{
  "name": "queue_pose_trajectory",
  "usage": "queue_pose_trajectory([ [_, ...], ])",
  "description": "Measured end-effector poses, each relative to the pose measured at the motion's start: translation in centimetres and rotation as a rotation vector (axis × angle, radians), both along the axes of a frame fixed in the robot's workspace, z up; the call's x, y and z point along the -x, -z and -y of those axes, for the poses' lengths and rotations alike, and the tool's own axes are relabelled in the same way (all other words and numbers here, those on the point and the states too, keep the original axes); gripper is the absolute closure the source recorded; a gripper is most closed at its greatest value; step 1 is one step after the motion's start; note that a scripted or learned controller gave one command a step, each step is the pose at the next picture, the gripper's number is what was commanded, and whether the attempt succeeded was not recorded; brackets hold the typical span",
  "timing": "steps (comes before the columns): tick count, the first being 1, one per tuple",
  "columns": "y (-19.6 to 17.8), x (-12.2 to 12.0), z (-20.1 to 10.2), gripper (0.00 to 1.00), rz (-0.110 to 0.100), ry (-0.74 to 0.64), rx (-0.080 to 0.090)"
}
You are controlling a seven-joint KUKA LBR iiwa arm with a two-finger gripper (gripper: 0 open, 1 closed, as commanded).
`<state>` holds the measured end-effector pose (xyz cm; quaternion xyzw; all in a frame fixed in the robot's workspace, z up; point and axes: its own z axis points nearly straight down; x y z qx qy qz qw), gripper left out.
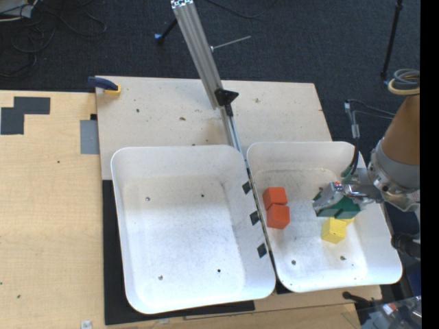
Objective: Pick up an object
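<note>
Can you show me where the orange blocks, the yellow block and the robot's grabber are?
orange blocks [276, 207]: camera view, on the two blocks' touching edge.
yellow block [334, 231]: camera view, on its top face.
gripper [332, 202]: camera view, on its tip, above the yellow block.

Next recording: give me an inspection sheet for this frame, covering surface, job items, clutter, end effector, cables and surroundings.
Surface: two white bins side by side on a pale board; left bin speckled with dark marks.
Job items: right bin holds two orange blocks touching, near its left wall, and a yellow block further right.
Clutter: blue and yellow clamp on the board's far left corner.
End effector: end effector low over the right bin, right above the yellow block; grip state cannot be told.
Cables: dark cables on the floor, far left.
Surroundings: slanted metal bar behind the bins; dark carpet; wooden panel at left.
</note>
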<state>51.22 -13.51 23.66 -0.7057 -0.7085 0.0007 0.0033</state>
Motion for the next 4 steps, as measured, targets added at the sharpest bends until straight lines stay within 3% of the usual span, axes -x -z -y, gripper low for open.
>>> queue_pose_trajectory([
  [3,-0.5,-0.7,-17.1,1.00,0.000,-0.002,0.001],
  [4,1.1,-0.3,-22.7,1.00,-0.003,-0.001,0.003],
])
